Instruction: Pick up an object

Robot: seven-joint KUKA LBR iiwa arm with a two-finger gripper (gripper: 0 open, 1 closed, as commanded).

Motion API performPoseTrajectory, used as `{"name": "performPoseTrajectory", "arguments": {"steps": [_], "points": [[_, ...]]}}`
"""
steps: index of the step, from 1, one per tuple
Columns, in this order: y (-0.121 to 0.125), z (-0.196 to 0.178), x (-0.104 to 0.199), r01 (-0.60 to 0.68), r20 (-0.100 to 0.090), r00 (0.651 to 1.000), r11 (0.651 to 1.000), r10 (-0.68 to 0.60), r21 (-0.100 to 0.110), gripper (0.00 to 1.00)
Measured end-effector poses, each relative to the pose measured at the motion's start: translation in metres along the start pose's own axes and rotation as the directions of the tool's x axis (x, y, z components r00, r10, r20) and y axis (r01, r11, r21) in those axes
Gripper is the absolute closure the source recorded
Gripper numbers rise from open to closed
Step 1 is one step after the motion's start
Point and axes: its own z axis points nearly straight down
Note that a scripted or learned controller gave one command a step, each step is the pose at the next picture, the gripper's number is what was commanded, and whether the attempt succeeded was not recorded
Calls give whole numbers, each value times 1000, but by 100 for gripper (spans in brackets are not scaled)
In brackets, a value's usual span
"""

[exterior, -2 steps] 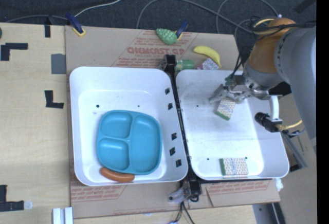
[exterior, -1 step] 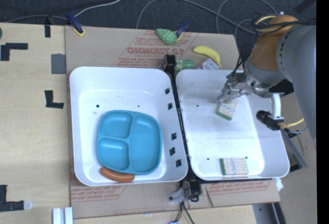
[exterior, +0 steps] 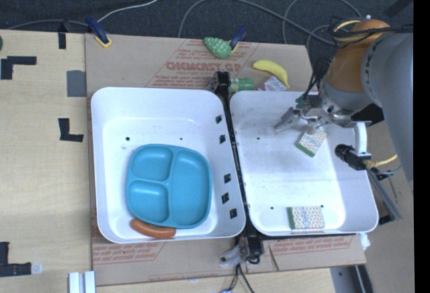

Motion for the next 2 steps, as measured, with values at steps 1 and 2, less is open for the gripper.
{"name": "performPoseTrajectory", "arguments": {"steps": [1,2], "points": [[-25,6,-34,0,-9,1000,1000,1,12,0],[-62,-7,-52,-3,-10,1000,1000,3,25,0]]}}
